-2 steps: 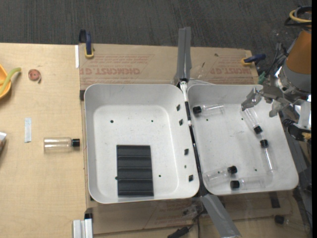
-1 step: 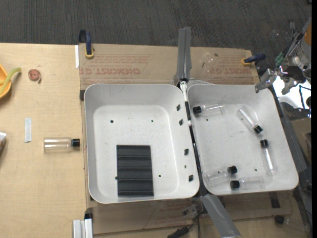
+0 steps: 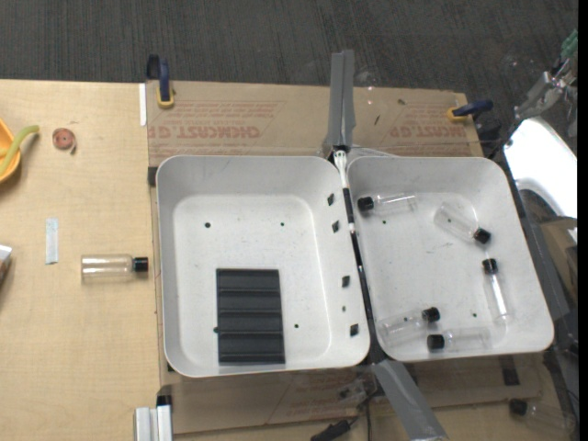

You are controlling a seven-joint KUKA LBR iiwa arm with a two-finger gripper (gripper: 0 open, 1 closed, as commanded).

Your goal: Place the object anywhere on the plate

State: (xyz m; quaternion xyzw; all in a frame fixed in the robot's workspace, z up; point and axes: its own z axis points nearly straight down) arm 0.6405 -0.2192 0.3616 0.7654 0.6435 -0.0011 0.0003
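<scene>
1. Clear plastic vials [image 3: 386,204] with black caps lie scattered flat in the right bin [image 3: 519,246], loose for picking.
2. The dark ribbed plate [image 3: 249,317] sits at the near side of the left bin [image 3: 175,246], bare, awaiting a vial.
3. I cannot tell the gripper's state; the arm [image 3: 542,159] waits at the right edge.

At the right edge the arm [image 3: 542,159] shows as a smooth, rounded white-grey shell with a glossy surface, curving like a broad casing. Above it sits a darker, blurred cluster of metallic and black parts with a small green patch; its details are too unclear to make out.
</scene>
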